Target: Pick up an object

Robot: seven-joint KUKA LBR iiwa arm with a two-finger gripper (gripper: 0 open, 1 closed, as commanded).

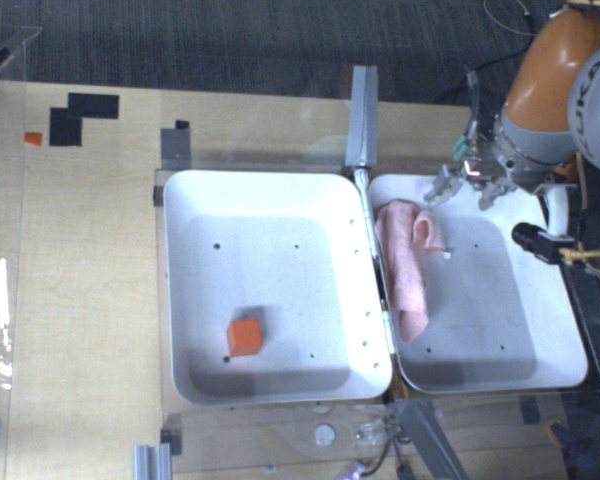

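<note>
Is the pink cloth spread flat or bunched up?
Bunched. The pink cloth lies in a rumpled strip against the right bin's left wall, with folds showing.

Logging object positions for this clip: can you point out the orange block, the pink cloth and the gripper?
orange block (245, 337), camera view, on its top face, in the left bin.
pink cloth (408, 268), camera view, on the middle of its long folded strip, in the right bin.
gripper (470, 190), camera view, midway between its fingertips, over the right bin's far edge.
</note>
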